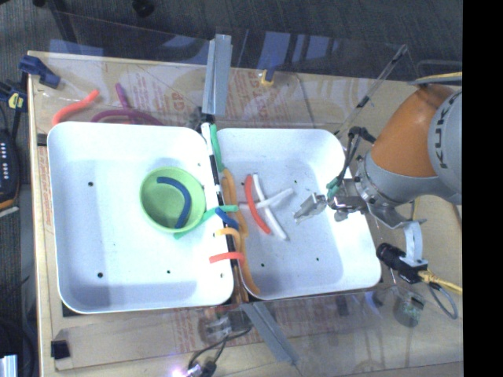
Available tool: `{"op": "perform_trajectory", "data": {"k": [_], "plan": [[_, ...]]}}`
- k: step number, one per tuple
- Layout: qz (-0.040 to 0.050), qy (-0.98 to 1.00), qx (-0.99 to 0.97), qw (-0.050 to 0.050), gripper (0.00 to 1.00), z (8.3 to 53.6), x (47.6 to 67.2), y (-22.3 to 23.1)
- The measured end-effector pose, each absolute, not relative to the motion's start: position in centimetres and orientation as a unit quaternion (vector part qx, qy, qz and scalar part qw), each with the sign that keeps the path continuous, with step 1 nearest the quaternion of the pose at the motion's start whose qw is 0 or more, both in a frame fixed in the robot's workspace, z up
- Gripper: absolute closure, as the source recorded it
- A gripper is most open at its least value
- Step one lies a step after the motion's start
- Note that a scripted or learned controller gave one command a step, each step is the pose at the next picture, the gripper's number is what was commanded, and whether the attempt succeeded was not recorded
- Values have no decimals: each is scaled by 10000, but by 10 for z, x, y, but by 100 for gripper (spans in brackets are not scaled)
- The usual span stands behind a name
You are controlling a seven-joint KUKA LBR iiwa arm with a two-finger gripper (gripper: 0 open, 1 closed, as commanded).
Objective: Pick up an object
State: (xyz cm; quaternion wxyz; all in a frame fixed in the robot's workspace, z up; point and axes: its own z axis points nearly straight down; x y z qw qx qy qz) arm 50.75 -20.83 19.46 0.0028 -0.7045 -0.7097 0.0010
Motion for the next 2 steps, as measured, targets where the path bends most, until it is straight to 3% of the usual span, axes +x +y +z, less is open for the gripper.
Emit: {"op": "perform_trajectory", "data": {"k": [1,2], "plan": [[21,-7092,-7050,32,0,125,561,-143],[-8,-7340,-6791,-34,0,96,546,-127]]}}
